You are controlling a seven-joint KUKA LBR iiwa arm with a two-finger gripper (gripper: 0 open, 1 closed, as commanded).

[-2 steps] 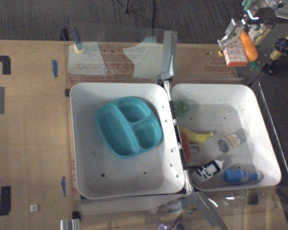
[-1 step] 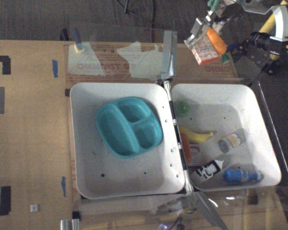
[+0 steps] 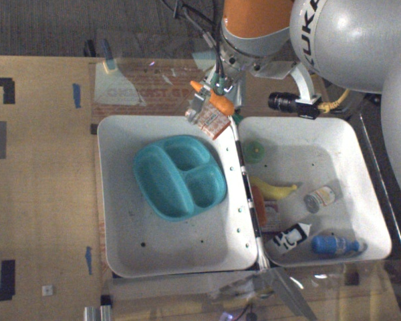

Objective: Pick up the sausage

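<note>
Tool (image 3: 210, 102) hovers over the far rim between the bins, gripping an orange packet with a printed label; a teal divided plate (image 3: 180, 175) fills the left bin (image 3: 120, 246). Over right, the sausage (image 3: 258, 202) lies along the right bin's (image 3: 371, 179) left wall, beside a banana (image 3: 275, 189).

Wooden bench (image 3: 40, 199), two white bins (image 3: 113, 199) side by side
</note>
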